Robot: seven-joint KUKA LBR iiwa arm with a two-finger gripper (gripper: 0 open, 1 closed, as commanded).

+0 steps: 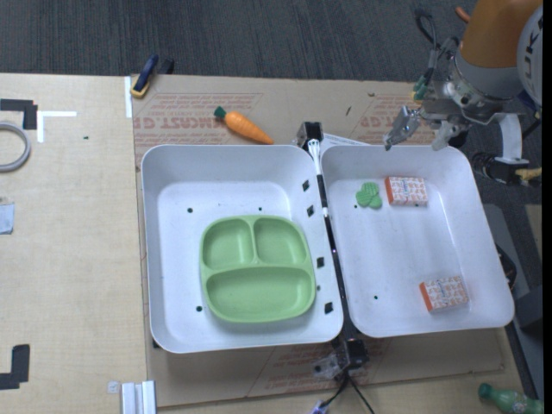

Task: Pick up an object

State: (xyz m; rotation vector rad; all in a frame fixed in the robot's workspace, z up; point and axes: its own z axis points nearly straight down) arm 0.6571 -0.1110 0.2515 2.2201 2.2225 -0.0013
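The gripper point(423, 130) hangs over the right bin's point(483, 231) far rim at about one o'clock, fingers apart with nothing between them. In that bin, a small box point(406, 191) sits near the far edge, just beside a green toy point(369, 196); another box point(444, 293) lies near the five o'clock corner, with bare floor between them. The left bin point(164, 231) carries a green tray point(257, 268)

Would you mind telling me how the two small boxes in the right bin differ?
The upper box lies near the bin's far side beside a green piece; the lower box sits alone near the front right corner. The upper lies nearly square to the view, the lower slightly turned. Both are orange-and-white, similar in size.
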